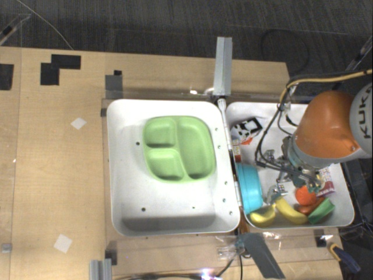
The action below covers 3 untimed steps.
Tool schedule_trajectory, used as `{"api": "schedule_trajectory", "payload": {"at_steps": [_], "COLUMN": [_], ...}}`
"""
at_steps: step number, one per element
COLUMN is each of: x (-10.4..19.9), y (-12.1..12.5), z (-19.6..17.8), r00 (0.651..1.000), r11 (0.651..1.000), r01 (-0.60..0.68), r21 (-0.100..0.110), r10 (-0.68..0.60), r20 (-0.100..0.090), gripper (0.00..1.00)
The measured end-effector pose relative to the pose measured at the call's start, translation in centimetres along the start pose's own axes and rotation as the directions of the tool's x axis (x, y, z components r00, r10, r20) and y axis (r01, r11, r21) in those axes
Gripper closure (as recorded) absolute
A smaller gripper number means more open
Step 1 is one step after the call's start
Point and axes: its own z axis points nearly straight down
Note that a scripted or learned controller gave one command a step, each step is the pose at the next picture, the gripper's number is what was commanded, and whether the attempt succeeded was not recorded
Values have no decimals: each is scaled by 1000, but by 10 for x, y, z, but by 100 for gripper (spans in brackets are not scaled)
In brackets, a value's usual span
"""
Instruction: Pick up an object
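The right bin [348, 210] holds several small things along its near side. A blue bowl [250, 185] lies on its side against the left wall. A yellow banana [289, 212] rests at the near edge, with an orange-red piece [305, 195] and a green piece [322, 210] to its right. My gripper [292, 182] reaches down into this bin, just above the banana and touching or nearly touching the orange-red piece. The wrist's orange band [326, 127] and cables hide much of the gripper.
The left bin [125, 162] holds a light green divided plate [178, 147]. A black-and-white card [247, 126] lies at the far left of the right bin. A metal post [223, 66] stands behind the divider between the bins.
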Motion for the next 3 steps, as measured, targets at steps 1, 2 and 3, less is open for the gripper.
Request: {"api": "schedule_trajectory", "payload": {"at_steps": [1,2,3], "x": [-69,-6,23], "y": [-57,-60,-36], "z": [-50,1,0], "r00": [998,995,1000], "r11": [998,995,1000], "r01": [-58,-101,26], "r21": [1,0,4], "r10": [58,101,-26], "r20": [0,-1,4], "gripper": [0,0,0]}}
